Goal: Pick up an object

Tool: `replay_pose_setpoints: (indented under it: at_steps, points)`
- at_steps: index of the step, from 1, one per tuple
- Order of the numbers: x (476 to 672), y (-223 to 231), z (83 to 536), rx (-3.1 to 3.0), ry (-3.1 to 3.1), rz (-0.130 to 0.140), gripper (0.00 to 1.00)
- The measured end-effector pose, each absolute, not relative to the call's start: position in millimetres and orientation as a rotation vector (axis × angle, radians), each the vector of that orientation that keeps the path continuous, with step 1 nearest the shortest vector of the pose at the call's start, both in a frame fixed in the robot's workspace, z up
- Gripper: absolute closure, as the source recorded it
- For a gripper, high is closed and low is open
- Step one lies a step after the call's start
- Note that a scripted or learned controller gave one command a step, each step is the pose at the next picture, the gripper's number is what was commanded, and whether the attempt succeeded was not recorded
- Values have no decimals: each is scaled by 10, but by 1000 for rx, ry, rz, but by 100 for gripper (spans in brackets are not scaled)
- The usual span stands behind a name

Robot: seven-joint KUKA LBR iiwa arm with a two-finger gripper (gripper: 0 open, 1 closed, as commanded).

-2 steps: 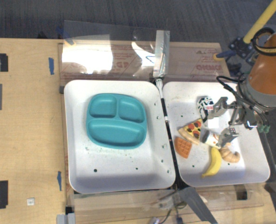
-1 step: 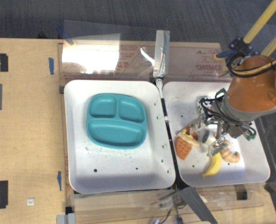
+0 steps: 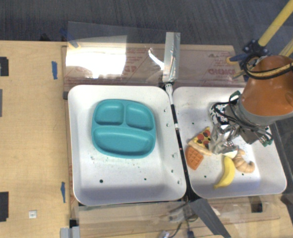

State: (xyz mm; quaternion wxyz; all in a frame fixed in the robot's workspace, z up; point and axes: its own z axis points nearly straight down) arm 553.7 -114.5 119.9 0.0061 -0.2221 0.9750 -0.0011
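Wooden counter (image 3: 27,148) with blue tape bits and black corner marks. Two white bins side by side on top: left bin (image 3: 82,182), right bin (image 3: 270,182), edges touching. Clear plastic sheet (image 3: 116,58) flat behind the bins, near the back edge.

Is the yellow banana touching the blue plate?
Apart. The camera view shows the banana lying in the right bin, while the blue plate sits in the left bin, with the bin walls between them.

Dark carpet floor (image 3: 136,4) lies beyond a light wooden bench (image 3: 22,133) marked with blue tape (image 3: 54,69).
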Motion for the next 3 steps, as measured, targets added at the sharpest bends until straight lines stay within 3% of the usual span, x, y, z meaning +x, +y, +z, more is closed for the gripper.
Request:
replay_pose_setpoints:
  at_steps: [1, 2, 3]
  points:
    - [5153, -588, 2658, -396, 3103, -2, 100]
    - [5067, -551, 2630, -837, 3023, -1, 100]
    - [5074, 209, 2283, -984, 2981, 4, 100]
